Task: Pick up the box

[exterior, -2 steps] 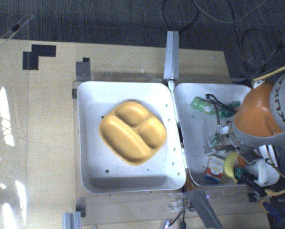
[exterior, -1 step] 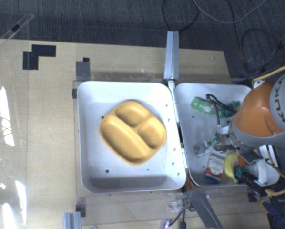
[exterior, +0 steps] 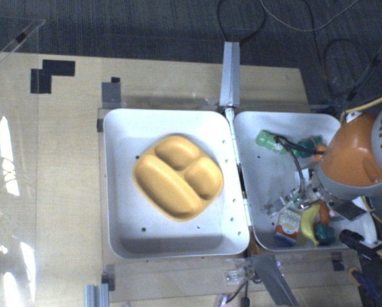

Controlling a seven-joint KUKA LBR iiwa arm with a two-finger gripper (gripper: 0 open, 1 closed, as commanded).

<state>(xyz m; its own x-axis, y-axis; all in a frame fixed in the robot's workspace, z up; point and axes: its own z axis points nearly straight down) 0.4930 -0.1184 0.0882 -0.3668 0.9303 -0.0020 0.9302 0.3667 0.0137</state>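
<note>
The left bin (exterior: 114,235) has its middle taken up by a large yellow loaf-shaped object (exterior: 178,176), leaving open floor along its rim and corners. In the right bin (exterior: 261,171), the left part of the floor is open; clutter crowds the lower right, including a small box (exterior: 287,226) and a banana (exterior: 308,222), with the arm (exterior: 360,152) looming over them from the right.

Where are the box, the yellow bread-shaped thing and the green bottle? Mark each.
box (exterior: 287,226), camera view, its printed front face.
yellow bread-shaped thing (exterior: 178,176), camera view, its middle.
green bottle (exterior: 267,139), camera view, its body.
</note>
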